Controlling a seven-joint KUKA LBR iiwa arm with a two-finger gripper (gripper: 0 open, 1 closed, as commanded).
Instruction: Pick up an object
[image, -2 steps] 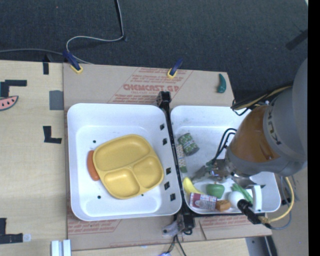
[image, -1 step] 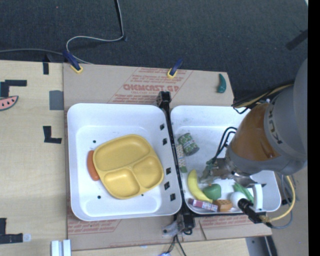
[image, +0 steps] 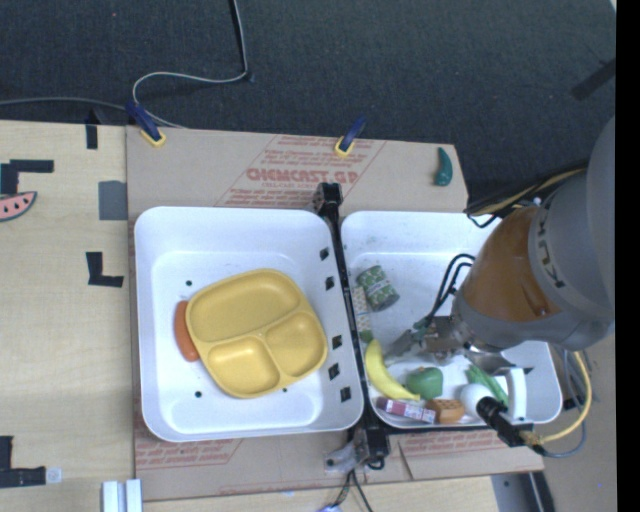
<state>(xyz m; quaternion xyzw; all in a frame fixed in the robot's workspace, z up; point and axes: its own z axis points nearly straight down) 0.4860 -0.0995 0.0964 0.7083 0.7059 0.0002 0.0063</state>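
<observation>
banana: right bin, near its front-left corner, long axis running from upper left down to lower right, curved
gripper: hovering just right of the banana
claw: can't tell if open or closed

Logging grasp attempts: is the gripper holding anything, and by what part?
Cannot be told. The gripper hangs low over the right bin near the banana.

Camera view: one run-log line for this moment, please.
arm over right bin | gripper above banana | yellow tray in left bin
</observation>
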